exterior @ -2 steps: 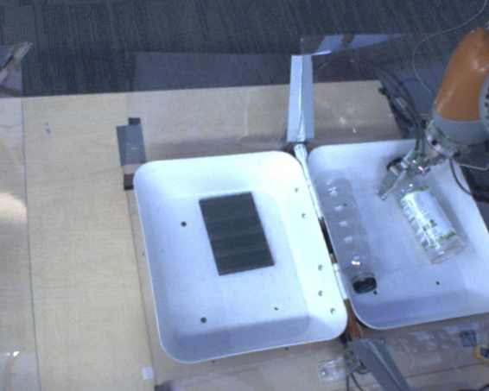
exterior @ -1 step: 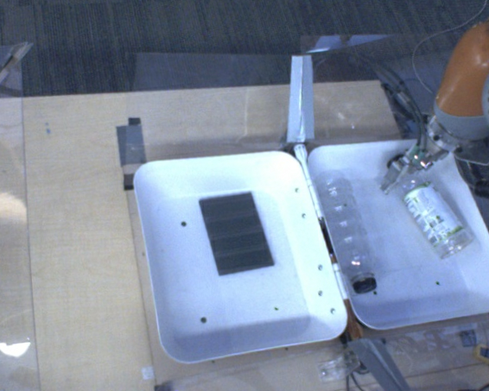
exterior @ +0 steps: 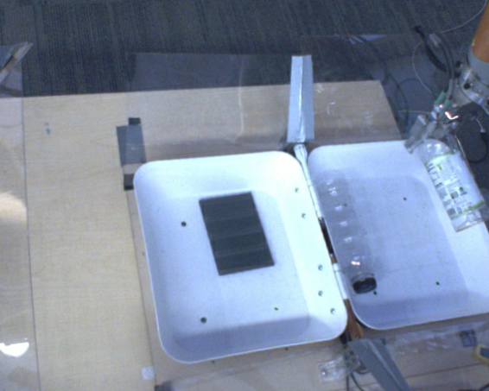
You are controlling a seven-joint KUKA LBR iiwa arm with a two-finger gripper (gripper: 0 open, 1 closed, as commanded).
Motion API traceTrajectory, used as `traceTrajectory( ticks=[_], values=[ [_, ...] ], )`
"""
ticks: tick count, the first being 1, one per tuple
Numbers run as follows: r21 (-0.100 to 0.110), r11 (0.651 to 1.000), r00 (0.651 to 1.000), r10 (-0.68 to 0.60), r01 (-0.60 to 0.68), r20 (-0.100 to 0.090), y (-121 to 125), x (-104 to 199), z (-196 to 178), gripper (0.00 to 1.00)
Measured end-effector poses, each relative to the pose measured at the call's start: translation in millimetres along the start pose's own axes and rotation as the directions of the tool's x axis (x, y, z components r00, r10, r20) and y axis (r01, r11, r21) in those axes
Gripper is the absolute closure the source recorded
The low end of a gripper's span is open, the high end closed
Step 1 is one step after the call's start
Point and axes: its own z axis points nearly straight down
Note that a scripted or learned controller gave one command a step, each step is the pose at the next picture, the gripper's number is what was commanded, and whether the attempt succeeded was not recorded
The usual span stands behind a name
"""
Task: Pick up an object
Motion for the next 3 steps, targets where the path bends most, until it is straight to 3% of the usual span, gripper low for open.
traceTrajectory(
  ticks=[1, 2, 3],
  values=[
    [0.005, 0.998, 0.998, -0.070, 0.070, -0.006, 36.3, 98.4, 15.0, 1.00],
    [0.002, 0.993, 0.993, -0.121, 0.121, -0.002, 18.2, 42.5, -3.9, 1.00],
    [0.002, 0.951, 0.951, -0.308, 0.308, -0.006, 38.0, 102.7, 28.6, 1.00]
  ],
)
